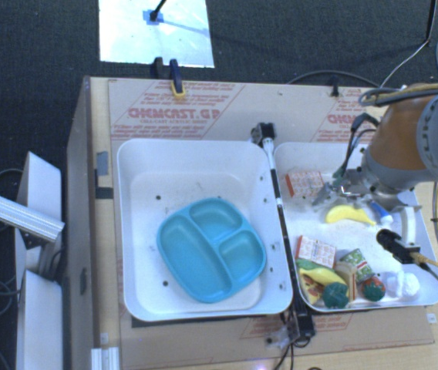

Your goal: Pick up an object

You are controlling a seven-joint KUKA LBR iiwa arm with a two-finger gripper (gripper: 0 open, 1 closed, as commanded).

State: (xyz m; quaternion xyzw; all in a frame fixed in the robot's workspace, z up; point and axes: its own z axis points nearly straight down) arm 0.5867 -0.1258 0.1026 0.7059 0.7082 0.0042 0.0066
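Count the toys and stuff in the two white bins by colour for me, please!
Blue: 1, the divided plate in the left bin.
Yellow: 2, a banana and a yellow piece.
Red and white: 2, small cartons.
Green: 2, a carton and a teal ball.
Red: 1, a strawberry-like toy.
Total: 8 that I can tell apart; others in the right bin are too small.
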